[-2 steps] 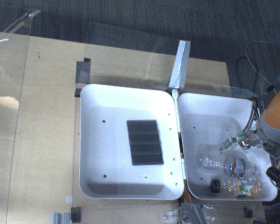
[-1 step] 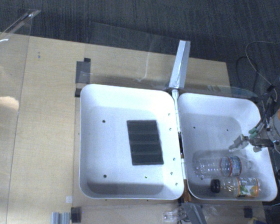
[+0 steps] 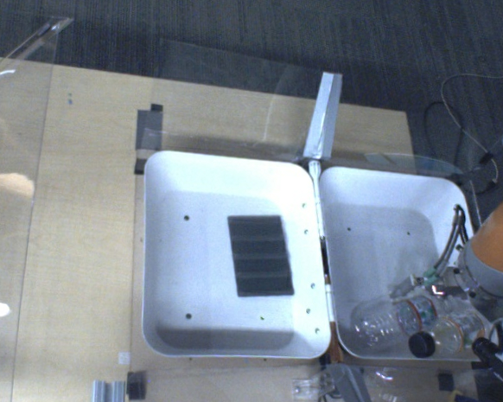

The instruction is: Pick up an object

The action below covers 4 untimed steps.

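**Bottle lay just left of the gripper, low in the right bin**

A clear plastic bottle [image 3: 398,323] lay on its side in the lower right corner of the right bin [image 3: 380,215], its long axis running roughly left to right across the frame, with a dark cap [image 3: 421,344] at its right end. The gripper [image 3: 435,293] sat low in that same corner, just above and to the right of the bottle's middle, so the bottle extended leftward and slightly downward from it. Whether it touched the bottle could not be told, because the transparent body blurred into the metal parts around it, and the state of the jaws could not be told either. The orange band of the arm [image 3: 502,233] showed at the right edge of the frame.

The bin's lower wall ran close under the bottle and its right wall stood just beyond the cap, leaving little room on those sides. In the left bin [image 3: 171,233] a dark ribbed rectangular block [image 3: 260,255] lay near the centre, well apart from the gripper, with the shared divider between
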Each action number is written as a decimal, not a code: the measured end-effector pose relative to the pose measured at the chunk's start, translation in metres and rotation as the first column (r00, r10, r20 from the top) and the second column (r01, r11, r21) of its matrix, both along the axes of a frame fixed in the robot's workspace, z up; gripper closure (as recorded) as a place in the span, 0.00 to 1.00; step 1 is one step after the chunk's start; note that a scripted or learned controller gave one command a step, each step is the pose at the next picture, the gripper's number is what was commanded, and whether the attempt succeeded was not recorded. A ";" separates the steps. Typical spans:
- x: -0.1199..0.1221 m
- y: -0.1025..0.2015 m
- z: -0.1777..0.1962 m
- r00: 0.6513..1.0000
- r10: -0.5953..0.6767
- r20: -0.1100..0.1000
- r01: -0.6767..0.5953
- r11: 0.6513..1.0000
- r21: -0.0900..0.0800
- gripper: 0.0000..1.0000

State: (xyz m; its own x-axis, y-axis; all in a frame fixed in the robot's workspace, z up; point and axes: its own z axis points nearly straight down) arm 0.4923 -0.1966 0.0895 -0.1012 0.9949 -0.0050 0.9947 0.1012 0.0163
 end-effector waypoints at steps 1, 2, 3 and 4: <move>0.004 0.002 0.013 1.000 0.002 0.011 -0.002 1.000 0.000 1.00; 0.004 0.002 0.012 1.000 0.002 0.010 -0.002 1.000 0.000 0.00; 0.000 -0.007 0.000 0.994 0.110 -0.001 -0.110 0.994 0.001 0.00; 0.005 -0.003 0.013 0.994 0.112 0.010 -0.112 0.994 0.004 1.00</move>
State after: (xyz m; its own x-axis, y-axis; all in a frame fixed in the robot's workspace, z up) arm 0.4973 -0.1994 0.1024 -0.2117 0.9773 -0.0024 0.9770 0.2117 0.0267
